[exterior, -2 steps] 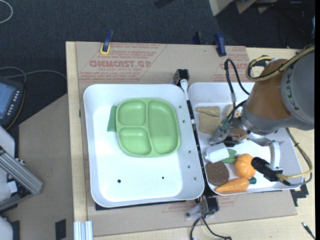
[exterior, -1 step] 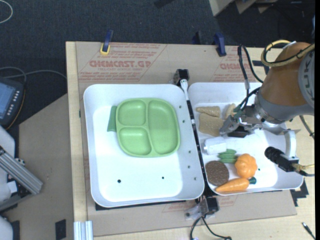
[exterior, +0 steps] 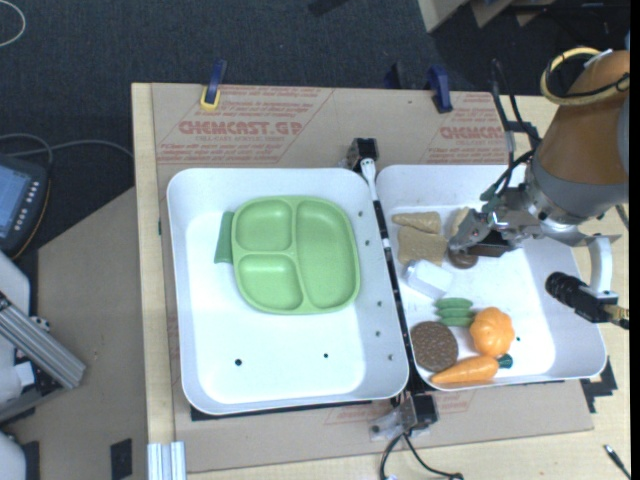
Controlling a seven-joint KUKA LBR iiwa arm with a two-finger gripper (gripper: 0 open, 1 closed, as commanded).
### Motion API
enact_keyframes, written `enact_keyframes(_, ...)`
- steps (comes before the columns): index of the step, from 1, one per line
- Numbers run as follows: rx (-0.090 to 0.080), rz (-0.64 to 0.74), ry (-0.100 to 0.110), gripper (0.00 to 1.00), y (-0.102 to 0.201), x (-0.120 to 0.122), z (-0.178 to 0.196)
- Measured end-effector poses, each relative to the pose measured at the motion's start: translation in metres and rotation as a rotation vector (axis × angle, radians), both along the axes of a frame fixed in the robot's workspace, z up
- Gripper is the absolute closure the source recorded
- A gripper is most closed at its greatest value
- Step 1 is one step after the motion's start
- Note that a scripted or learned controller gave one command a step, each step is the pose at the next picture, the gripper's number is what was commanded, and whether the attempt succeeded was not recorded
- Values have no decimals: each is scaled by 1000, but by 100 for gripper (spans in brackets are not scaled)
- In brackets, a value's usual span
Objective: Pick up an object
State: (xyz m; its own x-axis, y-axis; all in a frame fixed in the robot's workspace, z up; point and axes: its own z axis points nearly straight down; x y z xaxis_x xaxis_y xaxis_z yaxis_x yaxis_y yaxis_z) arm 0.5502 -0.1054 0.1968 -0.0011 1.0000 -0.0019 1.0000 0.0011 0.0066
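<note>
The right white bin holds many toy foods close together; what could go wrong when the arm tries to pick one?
1. The gripper sits low among the tan bread slice and the small white block, so it may push them instead of lifting.
2. The orange toy pumpkin, orange toy carrot and brown round cookie touch, so one may drag another.

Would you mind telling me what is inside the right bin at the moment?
The right bin holds a tan slab, a white piece, a green item, a brown disc, an orange fruit and a carrot. The gripper covers whatever lies beneath it.
</note>
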Motion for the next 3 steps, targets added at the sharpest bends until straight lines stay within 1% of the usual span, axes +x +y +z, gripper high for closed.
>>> enact_keyframes(1,0,0,1,100,0,1,30)
enact_keyframes(2,3,6,3,100,61,12,36)
enact_keyframes(3,3,5,4,100,104,24,34)
